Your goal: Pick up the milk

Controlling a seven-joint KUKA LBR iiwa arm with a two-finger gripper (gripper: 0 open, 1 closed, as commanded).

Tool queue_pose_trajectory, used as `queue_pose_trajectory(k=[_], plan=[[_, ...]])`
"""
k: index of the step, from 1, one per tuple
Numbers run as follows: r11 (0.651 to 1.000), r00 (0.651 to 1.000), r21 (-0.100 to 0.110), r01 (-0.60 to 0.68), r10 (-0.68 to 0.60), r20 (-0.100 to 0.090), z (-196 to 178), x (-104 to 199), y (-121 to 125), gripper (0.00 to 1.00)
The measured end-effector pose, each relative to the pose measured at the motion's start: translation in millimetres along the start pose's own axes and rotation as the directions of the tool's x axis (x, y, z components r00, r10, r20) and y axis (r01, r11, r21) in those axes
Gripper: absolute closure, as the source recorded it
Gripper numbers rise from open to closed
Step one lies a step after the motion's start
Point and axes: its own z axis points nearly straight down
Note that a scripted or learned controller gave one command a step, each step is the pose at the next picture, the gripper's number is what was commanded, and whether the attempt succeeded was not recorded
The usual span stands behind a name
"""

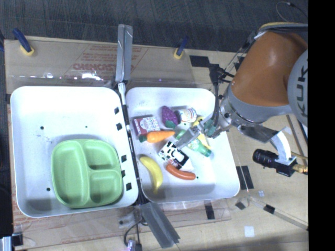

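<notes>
The milk (171, 153) is a small white carton with black cow patches, lying tilted in the middle of the right bin (222, 177). My gripper (184, 137) reaches in from the right at a slant, low over the bin. Its tip sits just above and to the right of the carton, very close to it or touching its top. Whether the carton is held does not show.
Around the milk lie an orange carrot (159, 136), a maroon carton (146, 125), purple grapes (169, 116), a can (187, 114), a green bottle (202, 148), a sausage (181, 173) and a banana (153, 172). The left bin (31, 114) holds a green divided plate (87, 172).
</notes>
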Motion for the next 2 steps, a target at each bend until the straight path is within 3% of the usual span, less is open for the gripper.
queue_pose_trajectory(k=[1, 2], plan=[[1.000, 1.000, 0.004, -0.003, 0.003, -0.003, 118.8, 19.7, 9.1, 0.00], [0.998, 0.998, -0.022, 0.057, -0.057, 0.014, 197.9, -34.4, 6.5, 0.00]])
